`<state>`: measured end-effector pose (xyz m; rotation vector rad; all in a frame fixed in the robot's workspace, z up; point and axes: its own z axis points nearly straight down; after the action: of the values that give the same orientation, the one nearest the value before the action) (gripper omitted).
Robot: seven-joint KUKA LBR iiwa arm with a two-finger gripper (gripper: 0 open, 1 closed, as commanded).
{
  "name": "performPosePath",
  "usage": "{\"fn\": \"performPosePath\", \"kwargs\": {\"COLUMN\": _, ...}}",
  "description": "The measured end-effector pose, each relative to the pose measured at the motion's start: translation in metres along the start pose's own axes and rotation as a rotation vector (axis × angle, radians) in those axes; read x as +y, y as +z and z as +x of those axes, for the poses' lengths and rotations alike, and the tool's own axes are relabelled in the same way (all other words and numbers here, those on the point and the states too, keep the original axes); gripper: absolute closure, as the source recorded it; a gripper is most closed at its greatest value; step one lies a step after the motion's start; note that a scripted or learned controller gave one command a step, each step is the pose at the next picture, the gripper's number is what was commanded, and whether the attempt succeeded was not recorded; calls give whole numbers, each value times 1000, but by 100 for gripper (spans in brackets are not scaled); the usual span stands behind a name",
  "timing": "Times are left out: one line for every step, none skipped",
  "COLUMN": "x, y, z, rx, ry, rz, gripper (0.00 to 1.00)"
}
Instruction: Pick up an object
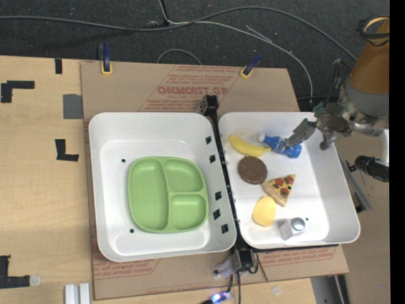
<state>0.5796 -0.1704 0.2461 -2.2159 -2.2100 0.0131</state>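
Two white bins are seen side by side on a cardboard sheet (190, 87) laid on the counter (38, 170). The left bin (101, 132) holds a green divided plate (168, 193), lying flat at its middle.

The right bin (329, 189) holds six things. A banana (248, 147) lies in the upper left part, its long axis running from upper left to lower right. Just right of it, a blue object (278, 144) is set with its long axis nearly level in the frame, tilted slightly down to the right; its left end touches or nearly touches the banana tip. A brown disc (252, 170) lies flat below the banana. A pizza slice (280, 189) is found to the right of the disc, crust toward the lower left, point toward the upper right. A yellow lemon (264, 212) rests below the slice, near it. A small grey block (292, 227) sits at the bin's lower edge, right of the lemon.

The arm enters from the right of the frame. The jaws (295, 145) are placed at the right end of the blue object, reaching in at a slant from the upper right. Whether the jaws are spread or pressed together cannot be told, nor whether the blue object is pinched.
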Motion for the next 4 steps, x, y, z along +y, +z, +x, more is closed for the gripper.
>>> {"fn": "performPosePath", "kwargs": {"x": 2, "y": -7, "z": 1, "rx": -3, "ry": -4, "rz": -12, "gripper": 0}}
{"fn": "performPosePath", "kwargs": {"x": 11, "y": 49, "z": -4, "rx": -2, "ry": -3, "rz": -7, "gripper": 0}}
{"fn": "performPosePath", "kwargs": {"x": 0, "y": 103, "z": -4, "rx": -2, "ry": -3, "rz": -6, "gripper": 0}}
{"fn": "performPosePath", "kwargs": {"x": 1, "y": 155, "z": -4, "rx": -4, "ry": -4, "rz": -12, "gripper": 0}}
